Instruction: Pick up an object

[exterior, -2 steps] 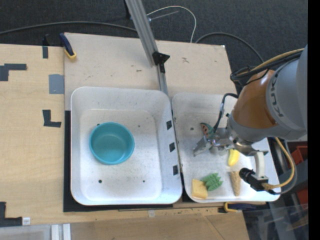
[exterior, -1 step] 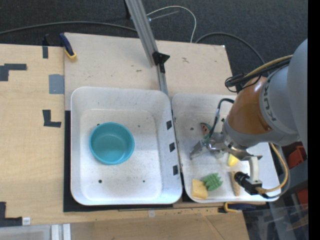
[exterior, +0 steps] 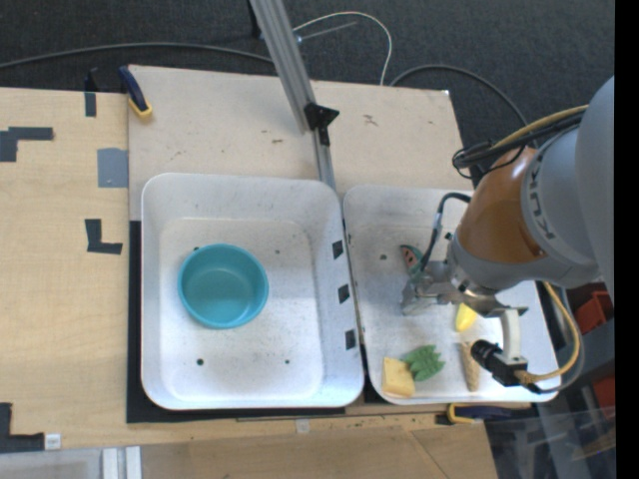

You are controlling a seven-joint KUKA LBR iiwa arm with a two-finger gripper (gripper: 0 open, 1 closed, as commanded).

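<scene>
Arm [exterior: 519, 218] low over right bin [exterior: 374, 208], mid-right of frame; jaw state can't tell. Nothing lifted yet; pick still to do.

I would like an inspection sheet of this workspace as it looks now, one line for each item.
Surface: light wooden bench bearing left bin and right bin.
Job's things: teal bowl in left bin; green piece, yellow block, small reddish item in right bin.
Clutter: yellow-tipped clamp on bench.
Grippers: gripper low over right bin; grasp unclear.
Cables: black cables behind bench.
Surroundings: dark floor, slanted metal pole.
</scene>
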